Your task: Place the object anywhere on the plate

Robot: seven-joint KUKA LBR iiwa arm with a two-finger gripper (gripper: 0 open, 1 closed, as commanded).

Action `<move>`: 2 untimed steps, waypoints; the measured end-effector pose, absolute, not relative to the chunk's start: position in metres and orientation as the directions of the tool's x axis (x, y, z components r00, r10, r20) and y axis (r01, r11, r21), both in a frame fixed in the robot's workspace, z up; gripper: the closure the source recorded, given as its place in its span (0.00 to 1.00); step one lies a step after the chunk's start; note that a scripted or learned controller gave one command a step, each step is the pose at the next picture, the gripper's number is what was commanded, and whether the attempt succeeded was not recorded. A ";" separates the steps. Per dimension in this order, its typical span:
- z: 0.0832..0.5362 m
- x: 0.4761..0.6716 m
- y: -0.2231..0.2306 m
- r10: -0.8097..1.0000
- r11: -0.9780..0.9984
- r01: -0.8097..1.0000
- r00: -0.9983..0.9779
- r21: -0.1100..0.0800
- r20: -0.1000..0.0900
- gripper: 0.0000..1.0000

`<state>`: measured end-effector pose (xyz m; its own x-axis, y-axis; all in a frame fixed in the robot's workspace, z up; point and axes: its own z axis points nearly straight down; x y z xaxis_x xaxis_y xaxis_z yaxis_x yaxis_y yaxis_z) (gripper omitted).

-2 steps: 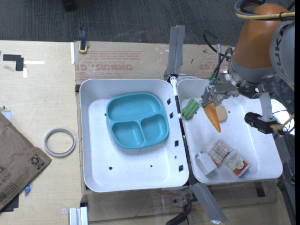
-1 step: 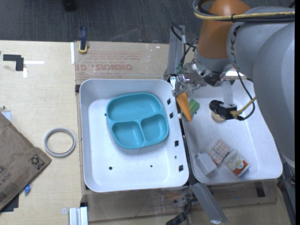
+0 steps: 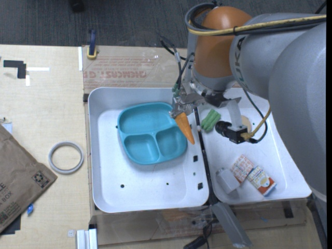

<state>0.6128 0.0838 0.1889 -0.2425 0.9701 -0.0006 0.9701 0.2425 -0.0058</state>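
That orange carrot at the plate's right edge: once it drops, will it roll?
Probably somewhat: the carrot is a tapered cone, so it would likely curve rather than roll straight. The blue plate's raised dividers should stop it. It looks like stiff, light toy plastic.

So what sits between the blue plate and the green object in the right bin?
In the camera view, the orange carrot hangs there under the gripper, between the plate and the green object.

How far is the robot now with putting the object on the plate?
Done: the claw appears to have picked up the orange carrot, which hangs point-down from it. In hand: the carrot is over the right edge of the blue plate, near the divider between the bins. Left: lower it and release it on the plate. A green item lies in the right bin.
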 end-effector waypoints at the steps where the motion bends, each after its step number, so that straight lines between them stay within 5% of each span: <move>1: 0.189 0.613 0.084 0.970 0.242 0.970 -0.242 -0.006 -0.001 0.00; 2: 0.196 0.614 0.082 0.970 0.242 0.970 -0.242 -0.009 -0.002 1.00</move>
